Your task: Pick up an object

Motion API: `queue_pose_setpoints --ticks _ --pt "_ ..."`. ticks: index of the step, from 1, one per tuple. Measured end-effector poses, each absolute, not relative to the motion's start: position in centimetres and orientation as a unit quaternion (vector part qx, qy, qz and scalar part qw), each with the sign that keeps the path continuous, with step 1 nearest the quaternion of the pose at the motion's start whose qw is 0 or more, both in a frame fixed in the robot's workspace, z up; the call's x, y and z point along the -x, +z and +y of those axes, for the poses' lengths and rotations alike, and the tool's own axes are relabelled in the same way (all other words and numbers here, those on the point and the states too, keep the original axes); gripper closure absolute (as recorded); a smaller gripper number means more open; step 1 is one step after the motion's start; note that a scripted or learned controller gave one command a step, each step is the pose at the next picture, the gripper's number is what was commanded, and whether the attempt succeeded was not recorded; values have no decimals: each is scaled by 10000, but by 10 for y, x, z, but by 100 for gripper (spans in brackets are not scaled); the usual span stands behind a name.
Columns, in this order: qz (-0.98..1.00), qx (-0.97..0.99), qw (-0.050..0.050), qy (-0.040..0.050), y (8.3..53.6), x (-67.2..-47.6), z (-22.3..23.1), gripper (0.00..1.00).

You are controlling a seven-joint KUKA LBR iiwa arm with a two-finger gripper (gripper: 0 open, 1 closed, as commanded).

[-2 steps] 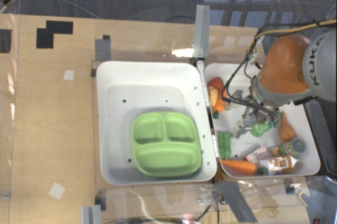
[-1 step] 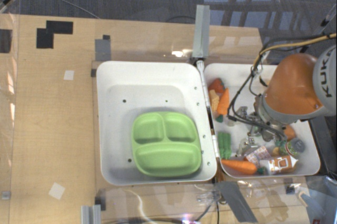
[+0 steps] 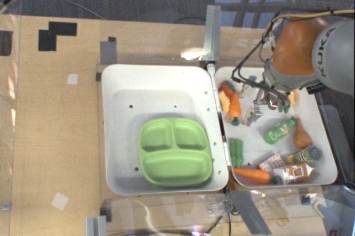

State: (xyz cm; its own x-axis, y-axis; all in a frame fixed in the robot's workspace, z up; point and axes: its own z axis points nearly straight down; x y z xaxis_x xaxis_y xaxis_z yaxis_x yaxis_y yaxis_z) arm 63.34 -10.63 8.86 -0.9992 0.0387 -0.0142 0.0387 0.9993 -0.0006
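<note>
A pale wooden bench (image 3: 55, 135) carries two shallow white plastic bins side by side, seen from above at a slant. The left bin (image 3: 161, 82) has rounded corners and holds a smooth, light green plastic plate (image 3: 175, 152) with three moulded compartments, lying flat near the bin's front.

The right bin (image 3: 327, 157) holds a scatter of toy food. Against its left wall sit a small orange carrot (image 3: 234, 105) and a pale yellow piece (image 3: 224, 101), touching each other. Further forward along the same wall lies a ribbed dark green vegetable (image 3: 237, 152), and at the front a larger, smooth tapered carrot (image 3: 252, 175) lies on its side. Near the middle a glossy green bottle (image 3: 279, 131) lies tilted. To its right is a brownish pear-shaped piece (image 3: 301, 137). At the front right corner a round can (image 3: 308, 155) and a flat printed carton (image 3: 291, 173) lie close together.

The grey arm (image 3: 333, 57), with its broad orange band (image 3: 297, 46) and looped black cables, reaches in from the right over the back of the right bin. Its metal gripper (image 3: 256, 114) hangs down between the small carrot and the green bottle, apart from both. The fingers appear spread and released, with nothing between them, low over bare bin floor.
</note>
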Motion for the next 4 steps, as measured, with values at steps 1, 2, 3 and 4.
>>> queue_pose_setpoints --ticks 1,2,3,4 --pt "9986 -526 70 1 89 -615 -86 0" --pt "9998 165 66 -23 89 -603 -174 0" --pt "9998 182 69 -12 89 -590 -173 0" --pt "9996 216 164 -30 105 -595 -172 100"
